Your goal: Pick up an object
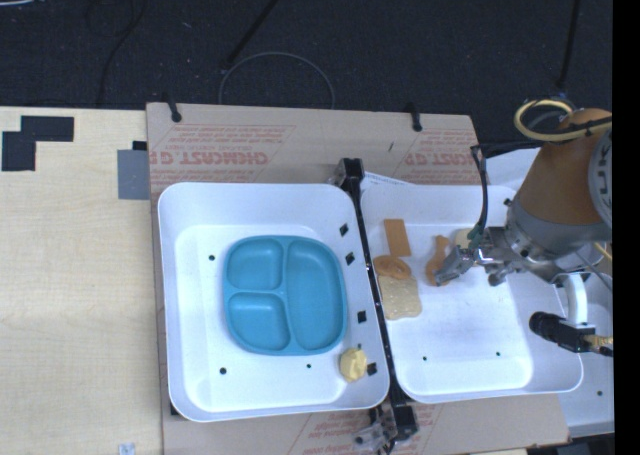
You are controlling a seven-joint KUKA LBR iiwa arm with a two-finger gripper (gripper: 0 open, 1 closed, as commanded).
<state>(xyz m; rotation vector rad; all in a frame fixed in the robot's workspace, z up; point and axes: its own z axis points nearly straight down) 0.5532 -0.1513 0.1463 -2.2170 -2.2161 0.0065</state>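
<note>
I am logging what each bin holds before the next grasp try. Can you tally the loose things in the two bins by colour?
Blue: 1, the divided plate in the left bin.
Yellow: 1, the small lump in that bin's near corner.
Orange-brown: 4, all in the right bin: flat strip, rounded piece, pale slab, small piece by the gripper.
Total: 6

Even, fairly bright overhead light; the two white bins (190, 243) glare slightly, nearly washed out along their rims. Soft, faint shadows sit under the blue divided plate (284, 295). The dark floor at the top is dim, and the whole picture is grainy and slightly soft
</note>
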